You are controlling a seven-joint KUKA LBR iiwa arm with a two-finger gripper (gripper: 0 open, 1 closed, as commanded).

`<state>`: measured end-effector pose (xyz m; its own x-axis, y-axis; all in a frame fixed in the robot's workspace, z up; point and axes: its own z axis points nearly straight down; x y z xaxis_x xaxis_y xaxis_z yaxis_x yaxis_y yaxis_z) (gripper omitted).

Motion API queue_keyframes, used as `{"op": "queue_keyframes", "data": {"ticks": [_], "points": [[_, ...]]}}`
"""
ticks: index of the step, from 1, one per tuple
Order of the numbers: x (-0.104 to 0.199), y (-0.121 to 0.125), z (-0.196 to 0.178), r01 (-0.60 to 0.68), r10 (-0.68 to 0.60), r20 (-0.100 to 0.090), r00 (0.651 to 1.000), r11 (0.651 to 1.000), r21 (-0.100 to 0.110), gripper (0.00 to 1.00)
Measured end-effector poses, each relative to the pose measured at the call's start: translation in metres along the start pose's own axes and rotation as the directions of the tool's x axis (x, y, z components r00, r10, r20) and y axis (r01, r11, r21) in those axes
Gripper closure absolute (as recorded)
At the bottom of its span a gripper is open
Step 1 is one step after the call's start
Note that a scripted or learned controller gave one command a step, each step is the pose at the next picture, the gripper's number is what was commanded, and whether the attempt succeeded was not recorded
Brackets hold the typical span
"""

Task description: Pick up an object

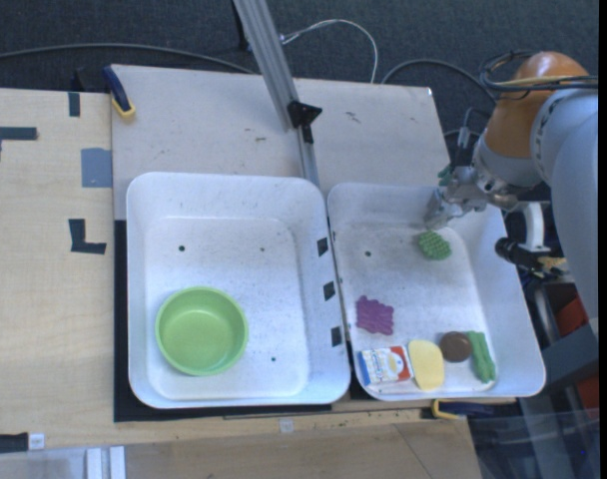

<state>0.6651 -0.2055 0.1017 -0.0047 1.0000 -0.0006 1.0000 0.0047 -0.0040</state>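
Camera view: two white bins (144, 208) on a scuffed bench (214, 118), dark carpet (84, 8) behind.

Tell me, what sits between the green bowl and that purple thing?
The two bins' adjoining white walls, seen from above; green bowl left, purple piece right.
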Motion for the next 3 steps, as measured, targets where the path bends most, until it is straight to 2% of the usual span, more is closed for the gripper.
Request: {"op": "queue_keyframes", "data": {"ticks": [1, 3], "points": [[0.006, -0.007, -0.050, -0.003, 0.003, 0.000, 1.000, 1.000, -0.007, 1.00], [0.000, -0.006, -0.177, -0.003, 0.003, 0.002, 1.000, 1.000, -0.010, 1.00]]}}
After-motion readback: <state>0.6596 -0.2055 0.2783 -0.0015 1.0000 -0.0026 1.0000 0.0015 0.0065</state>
